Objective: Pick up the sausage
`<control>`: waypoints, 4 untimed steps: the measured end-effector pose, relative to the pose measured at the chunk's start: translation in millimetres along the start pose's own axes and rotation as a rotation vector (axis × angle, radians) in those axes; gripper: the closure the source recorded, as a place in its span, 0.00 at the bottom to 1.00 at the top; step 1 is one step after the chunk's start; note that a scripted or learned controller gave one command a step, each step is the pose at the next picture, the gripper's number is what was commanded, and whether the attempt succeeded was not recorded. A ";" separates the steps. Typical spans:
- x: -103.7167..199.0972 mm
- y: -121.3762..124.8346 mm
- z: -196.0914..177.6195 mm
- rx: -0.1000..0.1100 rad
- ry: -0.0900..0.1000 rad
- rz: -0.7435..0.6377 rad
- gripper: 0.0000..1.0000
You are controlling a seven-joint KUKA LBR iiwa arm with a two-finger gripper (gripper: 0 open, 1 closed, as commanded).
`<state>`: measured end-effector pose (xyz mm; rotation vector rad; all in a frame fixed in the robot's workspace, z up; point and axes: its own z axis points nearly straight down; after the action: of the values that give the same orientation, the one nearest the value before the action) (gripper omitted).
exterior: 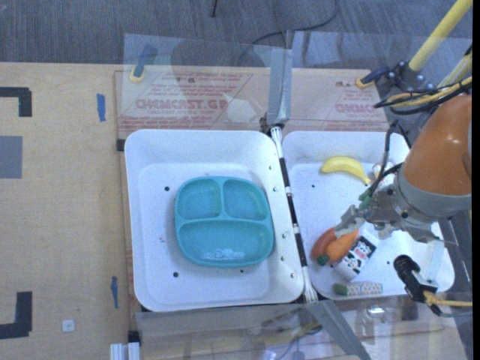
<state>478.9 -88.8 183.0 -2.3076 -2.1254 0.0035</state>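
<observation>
The tool [358,219] hovers low in the right bin [322,201], just beside the reddish sausage [325,241] nestled against a carrot [343,244], likely lining up a grab, though clenched or released, I can't tell.

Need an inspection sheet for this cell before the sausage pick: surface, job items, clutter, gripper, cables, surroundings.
Surface: left bin and right bin, both white, side by side on a wooden bench.
Job's things: sausage, reddish, in the right bin near its left wall, against a carrot.
Clutter: carrot, banana, black-and-white carton and pale packet in the right bin; teal divided plate in the left bin.
Grippers: gripper over the right bin, close to the carrot and sausage; grip state cannot be told.
Cables: black cable loop on the carpet behind the bench.
Surroundings: grey carpet; blue tape on the bench.
</observation>
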 end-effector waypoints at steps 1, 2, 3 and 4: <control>-1.1 0.8 -8.5 -0.001 -0.001 0.002 1.00; -1.2 0.8 -8.5 0.000 -0.001 0.003 0.00; 40.3 31.2 -0.2 -0.004 -0.003 -0.115 0.00; 38.1 -3.0 0.1 0.000 -0.001 -0.068 0.00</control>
<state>479.1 -50.5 183.0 -2.2345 -2.2024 0.0047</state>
